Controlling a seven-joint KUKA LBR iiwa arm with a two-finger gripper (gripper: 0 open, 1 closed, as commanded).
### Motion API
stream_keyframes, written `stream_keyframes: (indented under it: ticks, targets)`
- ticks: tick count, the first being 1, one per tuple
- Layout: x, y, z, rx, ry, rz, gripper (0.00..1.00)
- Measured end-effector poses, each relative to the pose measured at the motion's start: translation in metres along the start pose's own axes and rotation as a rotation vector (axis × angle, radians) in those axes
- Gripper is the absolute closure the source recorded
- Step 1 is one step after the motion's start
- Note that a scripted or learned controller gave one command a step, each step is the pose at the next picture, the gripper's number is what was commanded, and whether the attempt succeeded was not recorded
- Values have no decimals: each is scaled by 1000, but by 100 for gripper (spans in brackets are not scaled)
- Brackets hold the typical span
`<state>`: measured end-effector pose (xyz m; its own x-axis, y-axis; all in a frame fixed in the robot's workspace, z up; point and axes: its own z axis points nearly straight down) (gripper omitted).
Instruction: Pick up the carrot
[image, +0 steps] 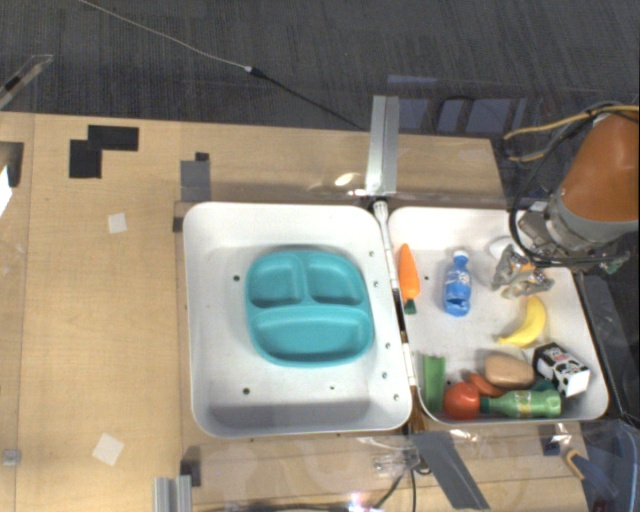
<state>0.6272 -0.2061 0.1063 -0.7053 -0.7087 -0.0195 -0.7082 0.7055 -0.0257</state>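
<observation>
I see the carrot (407, 271) lying lengthwise in the right bin (590, 330), hard against the wall it shares with the left bin (200, 330), its green stub (409, 304) pointing toward me. Taking the carrot as my landmark: the blue bottle (457, 284) stands just to its right, the banana (527, 322) farther right, and the pincer (514, 274) hangs well to the right above the bin floor — nothing between its fingers, though I cannot tell how far they are spread. The teal tray (305, 305) sits to the carrot's left, across the wall. I'd judge the carrot a light, stiff, smooth plastic toy — likely to roll or slip. I'd grip across its thick orange middle, but the wall leaves little room for a finger there.
</observation>
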Motion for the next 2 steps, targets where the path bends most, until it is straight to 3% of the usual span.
stream_keyframes:
  ticks: [1, 2]
  targets:
    - [-38, -28, 16, -11, 8, 297, 100]
    - [-37, -27, 16, -14, 12, 298, 0]
